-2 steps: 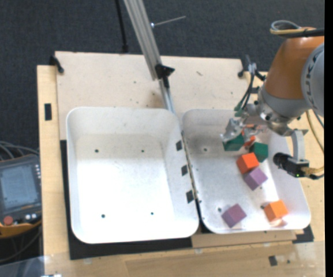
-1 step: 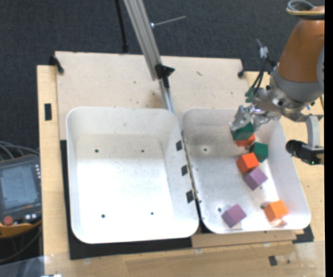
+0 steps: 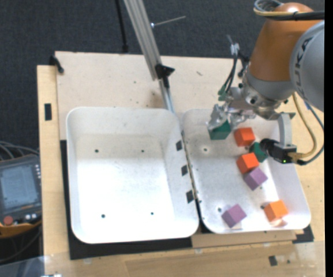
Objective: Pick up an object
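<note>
my pincer [image 3: 221, 120] hangs over the far end of the right bin [image 3: 212, 172], and a green block [image 3: 219, 132] sits right under its tip. i cannot tell if the block is in my grip. near it lie two orange blocks [image 3: 244, 136] [image 3: 247, 162], then a purple block [image 3: 255, 178]. another purple block [image 3: 234, 215] and an orange block [image 3: 275, 210] lie at the near end. the left bin [image 3: 126, 120] sits beside it on the worktop [image 3: 97, 74].

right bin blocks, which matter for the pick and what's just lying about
Job in hand:
- gripper
- green block at the gripper
- right bin

Lying about:
- orange blocks
- purple blocks
- left bin
- handheld controller
</note>
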